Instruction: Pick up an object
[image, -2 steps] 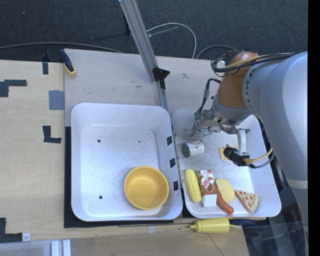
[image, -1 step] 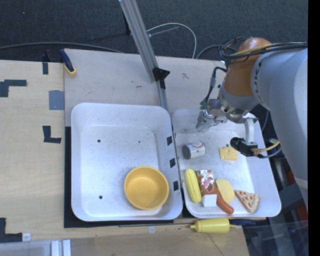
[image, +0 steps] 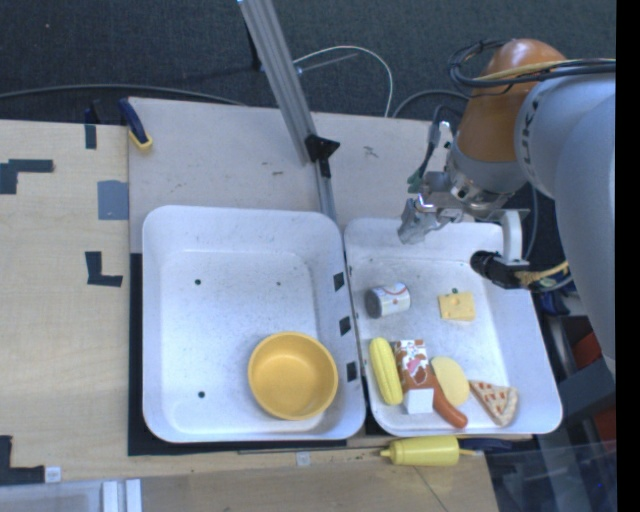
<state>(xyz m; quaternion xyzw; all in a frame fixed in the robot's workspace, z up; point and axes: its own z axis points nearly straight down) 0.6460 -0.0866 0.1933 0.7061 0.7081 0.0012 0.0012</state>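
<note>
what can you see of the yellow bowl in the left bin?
The round yellow bowl looks like matte plastic, with a rim slightly paler than its darker inside. It sits upright, mouth up, with nothing in it, on the floor of the left white bin, at the near right corner, close to the wall. Nothing else touches it.

Toy foods (image: 432, 378) scattered in right bin (image: 520, 330), yellow bowl (image: 292, 375) in left

Two white bins (image: 160, 300), one yellow bowl (image: 292, 375), one corn cob (image: 385, 371), one cheese square (image: 457, 307), one pizza slice (image: 495, 402), one small can (image: 387, 299), one mustard bottle (image: 425, 452)
</note>
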